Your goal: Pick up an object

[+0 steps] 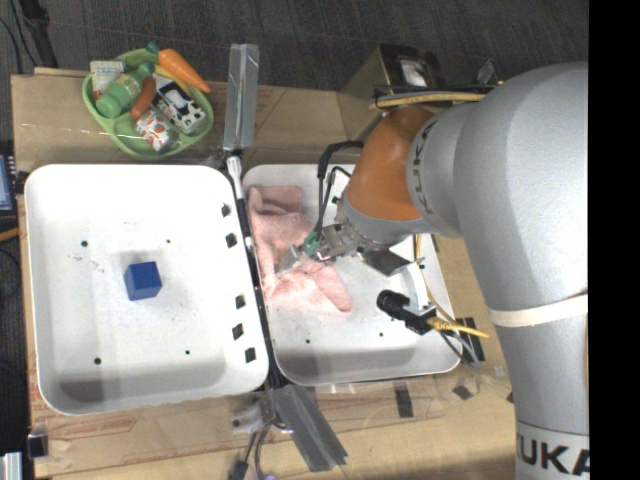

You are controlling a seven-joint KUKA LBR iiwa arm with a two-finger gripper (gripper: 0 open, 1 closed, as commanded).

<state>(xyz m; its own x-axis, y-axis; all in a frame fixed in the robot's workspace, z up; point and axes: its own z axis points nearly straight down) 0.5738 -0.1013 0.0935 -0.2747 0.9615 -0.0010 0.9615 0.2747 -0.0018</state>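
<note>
One soft pink cloth [290,253] bunches easily; the gripper [318,245] sits on it, grip unclear.

This is a robotics lab set up for grasping trials. A grey KUKA industrial arm [520,228] reaches over a plywood tabletop [300,103] bearing two shallow white bins [60,268] fixed side by side with taped brackets. A green bowl of toy food [148,103] serves as test props, with cables trailing onto dark carpet [330,13].
</note>
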